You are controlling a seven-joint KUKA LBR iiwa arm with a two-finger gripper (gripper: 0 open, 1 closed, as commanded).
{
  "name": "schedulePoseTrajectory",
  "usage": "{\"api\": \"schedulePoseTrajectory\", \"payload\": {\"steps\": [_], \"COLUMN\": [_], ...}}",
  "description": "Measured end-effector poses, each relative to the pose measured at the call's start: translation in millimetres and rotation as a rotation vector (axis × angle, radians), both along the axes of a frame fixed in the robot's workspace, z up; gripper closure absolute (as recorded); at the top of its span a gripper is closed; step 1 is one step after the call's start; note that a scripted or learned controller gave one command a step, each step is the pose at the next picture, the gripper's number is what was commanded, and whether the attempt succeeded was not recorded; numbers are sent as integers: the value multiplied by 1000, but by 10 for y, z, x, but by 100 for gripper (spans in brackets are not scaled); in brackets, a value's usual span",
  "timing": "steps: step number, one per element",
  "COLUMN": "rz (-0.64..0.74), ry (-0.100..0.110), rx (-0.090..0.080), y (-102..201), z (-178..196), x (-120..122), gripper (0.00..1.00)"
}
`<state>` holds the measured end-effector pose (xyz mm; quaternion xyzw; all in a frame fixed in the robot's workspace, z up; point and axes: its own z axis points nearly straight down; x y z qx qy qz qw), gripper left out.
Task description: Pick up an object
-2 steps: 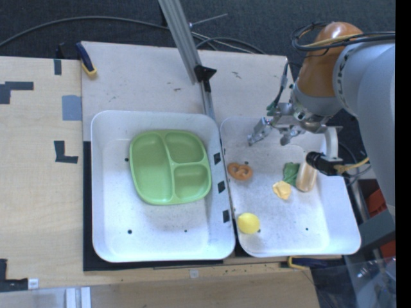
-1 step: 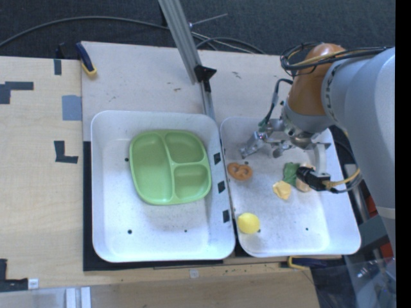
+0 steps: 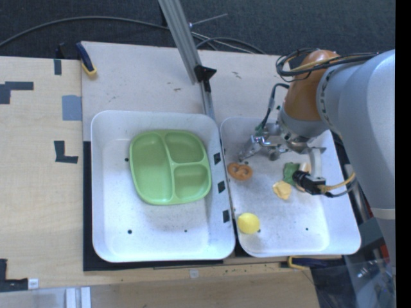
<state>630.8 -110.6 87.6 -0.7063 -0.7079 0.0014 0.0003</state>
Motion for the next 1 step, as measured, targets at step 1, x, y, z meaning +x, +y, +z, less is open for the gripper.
{"api": "schedulePoseTrajectory", "payload": {"steps": [1], "rz": [1], "ry": [-1], "rx": [1], "y": [7], "z": [108], "x": [2], "gripper": [100]}}
